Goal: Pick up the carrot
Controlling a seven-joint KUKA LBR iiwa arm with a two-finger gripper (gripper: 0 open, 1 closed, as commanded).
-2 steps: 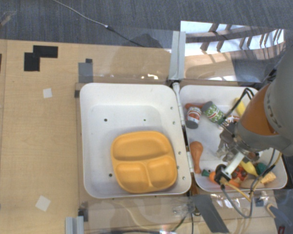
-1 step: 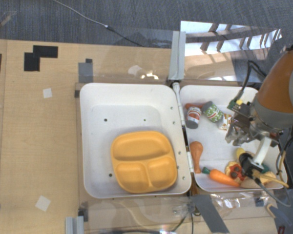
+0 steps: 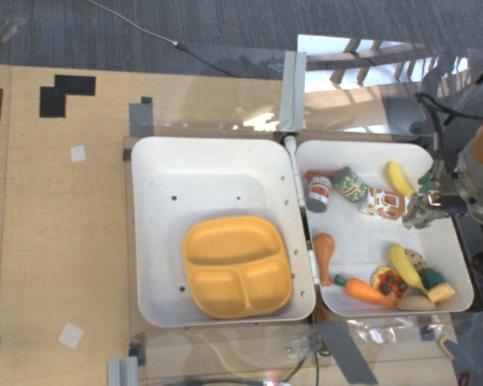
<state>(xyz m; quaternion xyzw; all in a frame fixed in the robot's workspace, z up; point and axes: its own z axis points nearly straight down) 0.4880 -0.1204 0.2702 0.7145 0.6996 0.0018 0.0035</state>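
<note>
Jaws' state unclear, well apart from the tapered, smooth orange carrot (image 3: 365, 291)

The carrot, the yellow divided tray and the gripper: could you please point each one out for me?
carrot (image 3: 368, 292): camera view, middle of its orange body.
yellow divided tray (image 3: 237, 264): camera view, ridge between its compartments.
gripper (image 3: 417, 218): camera view, at its fingertips by the right bin's edge.

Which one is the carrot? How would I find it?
Look in the right bin, along its near edge. The carrot lies there, between the chicken drumstick and the pizza slice. It is the only bright orange stick with a green top.
</note>
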